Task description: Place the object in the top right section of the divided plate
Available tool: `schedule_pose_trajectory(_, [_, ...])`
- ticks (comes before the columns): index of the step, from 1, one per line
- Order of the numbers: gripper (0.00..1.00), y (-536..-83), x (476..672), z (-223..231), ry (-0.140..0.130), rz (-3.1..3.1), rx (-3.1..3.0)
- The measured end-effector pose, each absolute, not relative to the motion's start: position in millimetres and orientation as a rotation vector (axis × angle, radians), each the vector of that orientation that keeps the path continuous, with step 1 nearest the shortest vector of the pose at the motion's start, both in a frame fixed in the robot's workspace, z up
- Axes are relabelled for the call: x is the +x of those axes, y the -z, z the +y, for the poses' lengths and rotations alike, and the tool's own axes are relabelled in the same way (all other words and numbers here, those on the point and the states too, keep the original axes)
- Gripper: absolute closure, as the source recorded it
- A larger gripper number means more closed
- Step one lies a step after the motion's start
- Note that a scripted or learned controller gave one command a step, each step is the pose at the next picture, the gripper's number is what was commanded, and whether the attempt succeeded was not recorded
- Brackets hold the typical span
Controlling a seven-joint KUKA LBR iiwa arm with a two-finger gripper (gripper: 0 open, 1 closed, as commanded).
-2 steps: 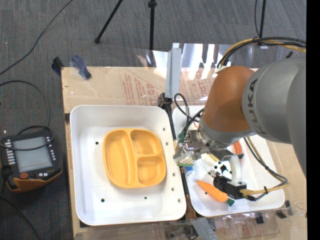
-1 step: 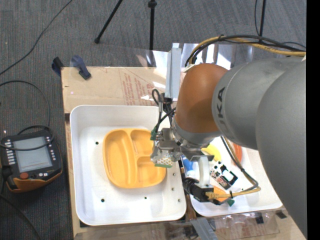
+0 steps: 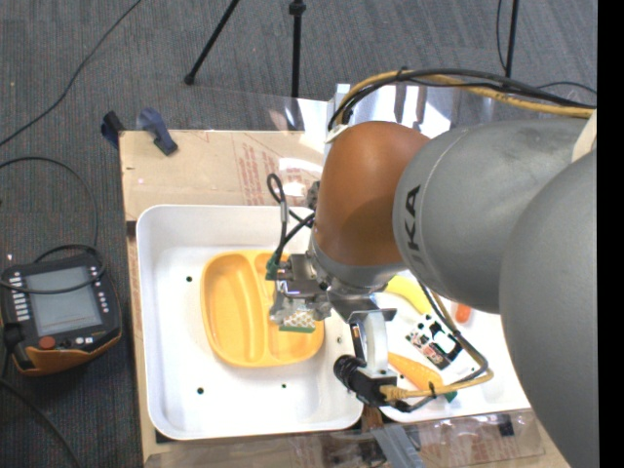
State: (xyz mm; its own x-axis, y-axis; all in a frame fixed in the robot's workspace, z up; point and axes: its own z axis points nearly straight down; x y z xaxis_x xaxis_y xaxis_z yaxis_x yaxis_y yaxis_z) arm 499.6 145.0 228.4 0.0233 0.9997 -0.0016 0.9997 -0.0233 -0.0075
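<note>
1. The grey arm (image 3: 487, 222), with its orange band (image 3: 366, 198), reaches in from the right and hangs over the left white bin (image 3: 171, 398).
2. The gripper (image 3: 297, 310) points down over the right part of the yellow divided plate (image 3: 234, 310), which lies flat in that bin.
3. Whether the jaws are apart, together or clamped on something cannot be told; the wrist and its cabling cover them from above.
4. A small green and pale object (image 3: 295, 320) shows just at the jaws, above the plate's right-hand sections. Whether it is gripped or rests on the plate cannot be told.
5. The plate's large left compartment lies to the left of the jaws, and its dividing ridge runs just beside them.
6. To the right of the jaws, in the right bin, lie a yellow banana-like item (image 3: 414, 295), an orange carrot-like piece (image 3: 414, 370) and a small black and white object (image 3: 434, 339), partly hidden by the arm.
7. Well to the left of the jaws, off the bench, a teach pendant (image 3: 58, 310) sits on the carpet.
</note>
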Motion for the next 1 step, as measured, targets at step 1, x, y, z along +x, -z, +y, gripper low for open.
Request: schedule_pose_trajectory(1, [1.0,-225.7,492.7,113.4,-0.011,-2.21,-2.226])
